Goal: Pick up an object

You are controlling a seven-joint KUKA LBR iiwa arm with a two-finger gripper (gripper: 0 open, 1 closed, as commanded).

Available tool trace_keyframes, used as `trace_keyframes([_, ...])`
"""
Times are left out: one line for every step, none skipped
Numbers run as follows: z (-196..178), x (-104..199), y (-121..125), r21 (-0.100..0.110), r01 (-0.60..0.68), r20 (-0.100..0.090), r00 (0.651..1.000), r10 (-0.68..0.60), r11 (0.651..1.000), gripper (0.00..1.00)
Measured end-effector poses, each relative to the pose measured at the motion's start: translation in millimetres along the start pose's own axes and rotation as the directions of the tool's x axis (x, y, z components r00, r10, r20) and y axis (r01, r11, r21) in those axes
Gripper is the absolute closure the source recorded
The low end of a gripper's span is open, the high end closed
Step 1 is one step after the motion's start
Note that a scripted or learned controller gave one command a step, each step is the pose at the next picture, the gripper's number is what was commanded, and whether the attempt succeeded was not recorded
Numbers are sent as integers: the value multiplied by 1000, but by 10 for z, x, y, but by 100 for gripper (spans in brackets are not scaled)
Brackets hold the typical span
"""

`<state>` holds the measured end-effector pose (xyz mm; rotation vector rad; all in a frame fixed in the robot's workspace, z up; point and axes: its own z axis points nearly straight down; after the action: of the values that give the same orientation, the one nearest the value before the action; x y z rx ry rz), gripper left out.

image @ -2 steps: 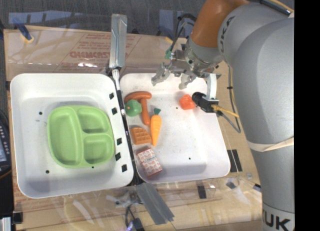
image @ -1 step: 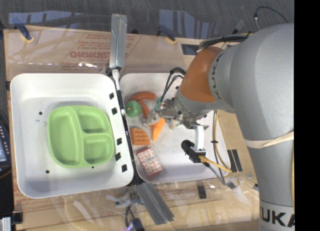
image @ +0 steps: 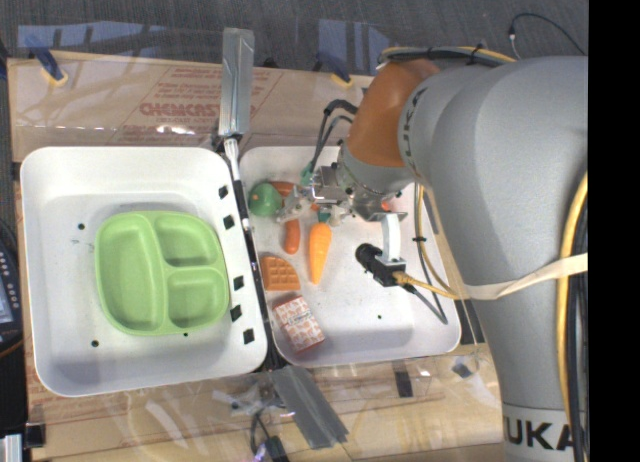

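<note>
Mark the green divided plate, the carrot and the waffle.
green divided plate [image: 160,272], camera view, centre ridge.
carrot [image: 319,250], camera view, mid-body.
waffle [image: 281,273], camera view, centre of its top.

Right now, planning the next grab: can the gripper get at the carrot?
Probably yes. The gripper hangs in the right bin just above the carrot, whose top lies bare; a sausage lies close beside it.
</note>
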<state>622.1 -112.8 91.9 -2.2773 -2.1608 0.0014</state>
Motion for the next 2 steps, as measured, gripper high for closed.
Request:
trace_keyframes([-101,-1,2,1,3,0,1000,-3,1000,100])
trace_keyframes([-1716,-19,258,-4,52,2,999,-52,999,100])
